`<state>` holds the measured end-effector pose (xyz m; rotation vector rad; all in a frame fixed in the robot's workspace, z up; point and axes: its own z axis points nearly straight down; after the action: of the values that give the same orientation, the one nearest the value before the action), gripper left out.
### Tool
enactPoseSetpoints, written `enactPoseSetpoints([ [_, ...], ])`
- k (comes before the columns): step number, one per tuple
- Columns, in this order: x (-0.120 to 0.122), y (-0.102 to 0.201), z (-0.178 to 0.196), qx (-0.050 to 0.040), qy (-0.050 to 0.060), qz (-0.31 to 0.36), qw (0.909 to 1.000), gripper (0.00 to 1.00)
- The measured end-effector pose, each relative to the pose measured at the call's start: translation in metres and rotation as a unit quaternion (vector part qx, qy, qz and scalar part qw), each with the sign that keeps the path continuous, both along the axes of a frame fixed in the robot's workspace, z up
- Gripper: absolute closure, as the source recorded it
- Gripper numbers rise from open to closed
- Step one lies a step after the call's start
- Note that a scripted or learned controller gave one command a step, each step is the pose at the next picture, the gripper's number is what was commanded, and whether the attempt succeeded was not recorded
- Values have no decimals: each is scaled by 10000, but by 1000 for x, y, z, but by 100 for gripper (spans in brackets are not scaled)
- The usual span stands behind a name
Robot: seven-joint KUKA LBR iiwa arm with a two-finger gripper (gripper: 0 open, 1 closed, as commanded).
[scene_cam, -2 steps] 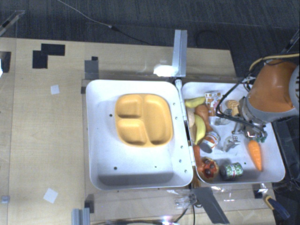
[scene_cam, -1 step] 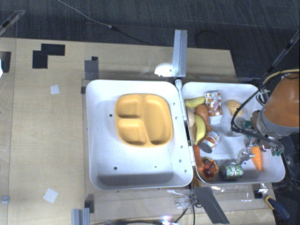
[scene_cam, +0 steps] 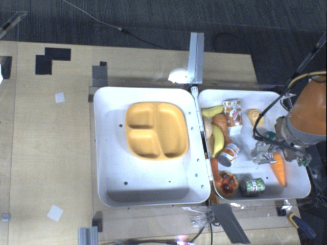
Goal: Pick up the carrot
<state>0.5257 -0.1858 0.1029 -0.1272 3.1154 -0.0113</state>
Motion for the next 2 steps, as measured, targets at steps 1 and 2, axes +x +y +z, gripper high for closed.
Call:
enactPoseSetpoints([
  [1,-16,-17,-11,14,77,437,9990,100],
  [2,-30,-4,-6,1,86,1597,9871,100],
])
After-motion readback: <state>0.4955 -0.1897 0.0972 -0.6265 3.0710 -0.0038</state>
